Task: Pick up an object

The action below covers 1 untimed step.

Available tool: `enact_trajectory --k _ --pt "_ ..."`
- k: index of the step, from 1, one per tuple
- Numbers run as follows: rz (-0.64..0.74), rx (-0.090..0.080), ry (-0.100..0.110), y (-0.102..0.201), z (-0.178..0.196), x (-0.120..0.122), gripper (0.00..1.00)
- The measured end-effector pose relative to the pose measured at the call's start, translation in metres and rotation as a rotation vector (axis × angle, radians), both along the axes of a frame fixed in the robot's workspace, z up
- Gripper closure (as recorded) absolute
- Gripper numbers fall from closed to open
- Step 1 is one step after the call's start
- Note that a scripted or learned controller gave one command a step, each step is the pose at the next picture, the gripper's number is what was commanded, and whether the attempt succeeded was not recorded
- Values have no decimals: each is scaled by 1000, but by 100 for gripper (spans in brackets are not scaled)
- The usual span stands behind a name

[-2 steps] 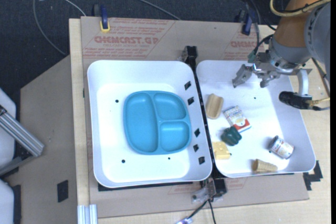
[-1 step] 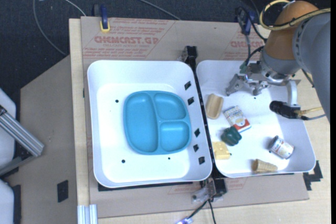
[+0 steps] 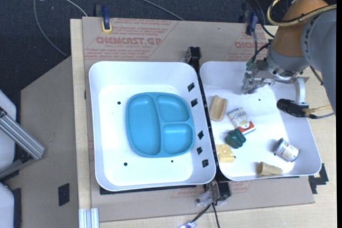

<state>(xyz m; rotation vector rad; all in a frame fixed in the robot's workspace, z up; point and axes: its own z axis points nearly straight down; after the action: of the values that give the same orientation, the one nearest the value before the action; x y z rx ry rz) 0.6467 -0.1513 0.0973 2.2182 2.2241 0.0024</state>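
Camera view: your gripper (image 3: 252,84) hangs over the right bin's (image 3: 305,165) far end, nothing between its fingers; whether they're spread, you can't tell. The objects lie nearer: tan block (image 3: 217,108), packet (image 3: 240,119), green piece (image 3: 235,139), can (image 3: 286,150). A blue tray (image 3: 159,124) sits in the left bin (image 3: 104,131).

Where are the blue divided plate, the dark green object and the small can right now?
blue divided plate (image 3: 159,124): camera view, left bin, on the ridge between its compartments.
dark green object (image 3: 235,139): camera view, right bin, on its top surface.
small can (image 3: 286,150): camera view, right bin, on its side.
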Motion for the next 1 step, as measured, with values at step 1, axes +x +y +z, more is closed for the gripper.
enact_trajectory --k 1 --pt "-2 -3 -6 -4 65 1 100"
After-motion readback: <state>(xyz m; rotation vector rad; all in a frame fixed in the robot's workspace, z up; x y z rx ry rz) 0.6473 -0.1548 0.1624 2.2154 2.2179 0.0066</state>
